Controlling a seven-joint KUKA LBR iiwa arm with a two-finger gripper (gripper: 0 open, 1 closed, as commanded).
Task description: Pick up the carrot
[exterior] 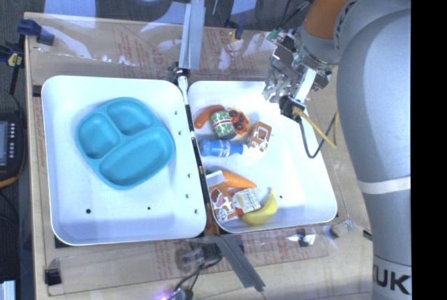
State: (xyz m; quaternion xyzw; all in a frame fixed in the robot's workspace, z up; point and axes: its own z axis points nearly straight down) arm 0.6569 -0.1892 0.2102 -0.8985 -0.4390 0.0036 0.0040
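My gripper (288, 95) hangs over the far right corner of the right bin (318, 187), and I cannot tell how it is set. The carrot (236, 180) lies well below and to the left of it, near the bin's front, tip toward the bin wall, touching a small carton (222, 198), with a banana (261, 209) just beyond. It looks like a light, rigid, smooth toy, so I judge a pinch across its thicker middle the safest hold, since the tapered tip could slip free.
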